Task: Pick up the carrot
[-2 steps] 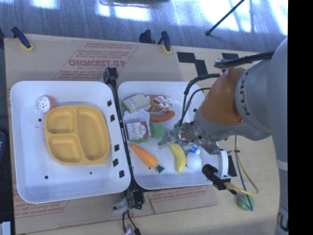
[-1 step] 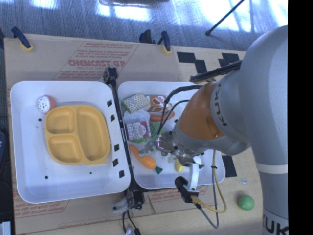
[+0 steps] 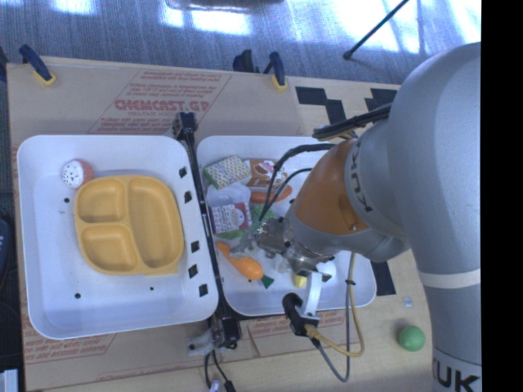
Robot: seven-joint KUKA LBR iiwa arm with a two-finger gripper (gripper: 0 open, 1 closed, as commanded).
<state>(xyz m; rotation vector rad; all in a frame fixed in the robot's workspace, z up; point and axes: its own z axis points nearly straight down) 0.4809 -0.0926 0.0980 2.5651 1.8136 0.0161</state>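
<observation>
Two white bins sit side by side: the left bin (image 3: 37, 243) holds one yellow divided plate (image 3: 128, 223) with three compartments and one small speckled ball (image 3: 75, 172) just beyond the plate's far left corner. The right bin (image 3: 245, 299) holds a cluster of small food packets (image 3: 228, 172) and toy foods, too jumbled to count surely. One green ball (image 3: 411, 337) lies on the bench outside the right bin, near the arm's base. The arm (image 3: 384, 186) covers much of the right bin, and the gripper (image 3: 288, 247) is hidden under the wrist, so I cannot tell how it stands or what it holds. The carrot (image 3: 242, 263) lies in the right bin near its front wall, just left of the gripper, its tip pointing toward the left bin. Another orange piece (image 3: 274, 194) lies beyond the gripper, partly hidden.
</observation>
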